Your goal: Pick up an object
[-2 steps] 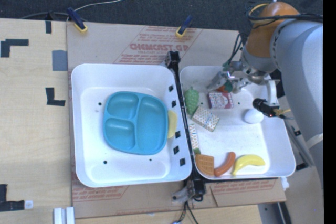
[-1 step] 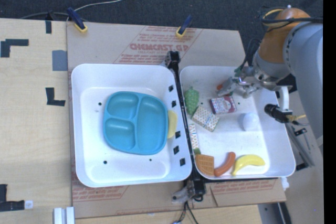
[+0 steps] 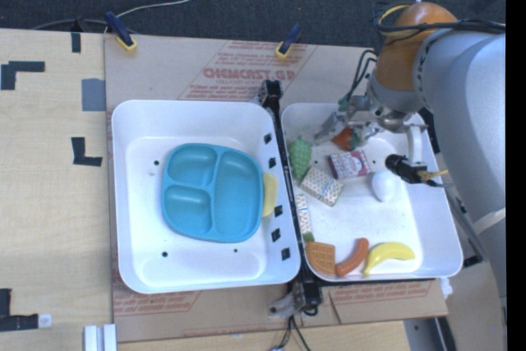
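My gripper (image 3: pixel 345 124) hangs low over the far part of the right bin (image 3: pixel 427 218), below the orange band of the arm (image 3: pixel 411 29). A small red-orange object (image 3: pixel 344 137) lies right under it, partly hidden. Close by are a green object (image 3: pixel 300 156), a pink box (image 3: pixel 348 164), a patterned box (image 3: pixel 322 189) and a white rounded object (image 3: pixel 383 187). Along the bin's near edge lie a yellow banana (image 3: pixel 388 255), an orange sausage shape (image 3: pixel 352 256) and a waffle-like piece (image 3: pixel 321 257).
The left bin (image 3: pixel 136 177) holds a blue divided plate (image 3: pixel 212 191), with a yellow item (image 3: pixel 270 195) at its right edge. A black divider with clips (image 3: pixel 278 168) runs between the bins. The arm's grey body (image 3: pixel 472 119) covers the right bin's right side.
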Robot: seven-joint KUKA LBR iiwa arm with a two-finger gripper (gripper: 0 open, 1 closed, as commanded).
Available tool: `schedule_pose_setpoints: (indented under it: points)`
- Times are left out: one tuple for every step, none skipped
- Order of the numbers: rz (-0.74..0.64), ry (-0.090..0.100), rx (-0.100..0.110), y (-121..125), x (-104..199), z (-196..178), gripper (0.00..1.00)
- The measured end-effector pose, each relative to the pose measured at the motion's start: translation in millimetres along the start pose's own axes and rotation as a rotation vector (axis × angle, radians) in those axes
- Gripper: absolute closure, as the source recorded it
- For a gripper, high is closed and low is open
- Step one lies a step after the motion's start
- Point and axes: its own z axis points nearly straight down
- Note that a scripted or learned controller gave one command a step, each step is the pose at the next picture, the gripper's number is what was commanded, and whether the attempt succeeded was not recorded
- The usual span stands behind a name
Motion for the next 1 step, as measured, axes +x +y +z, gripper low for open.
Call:
schedule_pose_setpoints:
  points:
    - [0.000, -0.001, 0.000, -0.1, -24.4, -0.4, 0.00]
